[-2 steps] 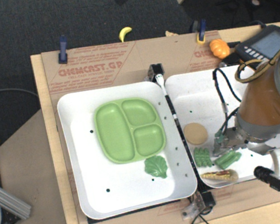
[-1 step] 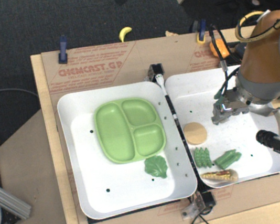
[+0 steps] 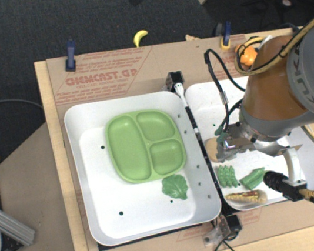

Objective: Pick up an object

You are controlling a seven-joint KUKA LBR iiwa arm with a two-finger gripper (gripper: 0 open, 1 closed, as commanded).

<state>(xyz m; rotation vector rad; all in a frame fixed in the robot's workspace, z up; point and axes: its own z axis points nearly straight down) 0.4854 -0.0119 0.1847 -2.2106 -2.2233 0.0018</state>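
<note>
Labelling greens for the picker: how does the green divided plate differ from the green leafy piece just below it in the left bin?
The green divided plate is far larger than the leafy piece. The plate is smooth, pale green, with three compartments; the leafy piece is darker, crinkled and lumpy. The plate sits mid-bin; the leafy piece lies off its lower right corner. Both are green and lie in the left bin.

Cardboard-covered bench, 2 white bins side by side, yellow banana at far edge
</note>
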